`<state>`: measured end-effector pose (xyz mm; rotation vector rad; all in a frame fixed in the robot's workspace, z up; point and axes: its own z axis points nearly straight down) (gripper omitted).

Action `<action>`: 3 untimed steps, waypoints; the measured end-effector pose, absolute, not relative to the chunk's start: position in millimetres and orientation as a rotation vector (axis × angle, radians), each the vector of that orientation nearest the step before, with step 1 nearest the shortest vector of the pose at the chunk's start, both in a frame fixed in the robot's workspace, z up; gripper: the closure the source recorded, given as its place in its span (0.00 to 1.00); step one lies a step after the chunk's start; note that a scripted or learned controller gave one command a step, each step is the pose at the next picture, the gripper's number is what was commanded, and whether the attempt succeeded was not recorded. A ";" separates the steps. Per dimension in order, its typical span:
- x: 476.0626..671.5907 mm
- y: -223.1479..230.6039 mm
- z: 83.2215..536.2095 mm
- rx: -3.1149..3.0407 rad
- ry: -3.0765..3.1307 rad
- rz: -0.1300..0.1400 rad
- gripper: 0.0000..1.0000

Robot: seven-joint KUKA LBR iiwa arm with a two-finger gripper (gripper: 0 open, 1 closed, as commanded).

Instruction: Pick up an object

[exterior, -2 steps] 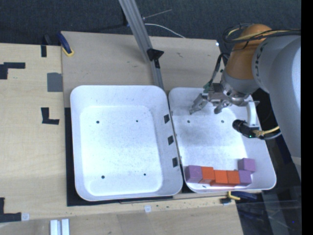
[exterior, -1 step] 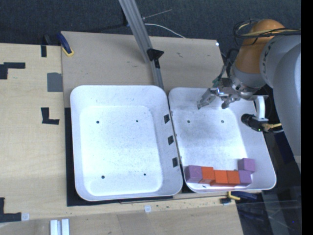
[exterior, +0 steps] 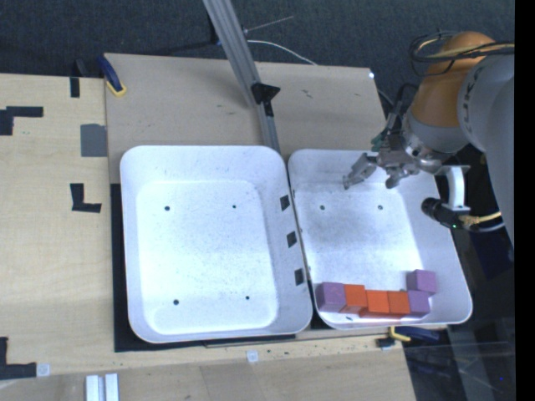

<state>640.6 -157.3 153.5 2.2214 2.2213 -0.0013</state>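
Note:
Several blocks lie in a row along the near edge of the right bin: a purple block at the left, an orange block, a second orange block, and purple blocks at the right end. My gripper hangs over the far part of the right bin, well away from the blocks. Its two fingers are spread apart with nothing between them.
The left bin sits beside the right one. A slanted metal pole rises behind the bins. Cables trail off the arm at the right. Black tape marks dot the bench at the left.

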 end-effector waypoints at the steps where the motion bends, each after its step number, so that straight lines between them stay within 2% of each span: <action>1: 640.2 -179.8 168.2 2.221 2.221 -0.001 0.00; 2: 620.1 -88.8 159.6 2.217 2.233 -0.001 0.00; 3: 658.0 -90.2 88.5 2.221 2.228 -0.008 0.00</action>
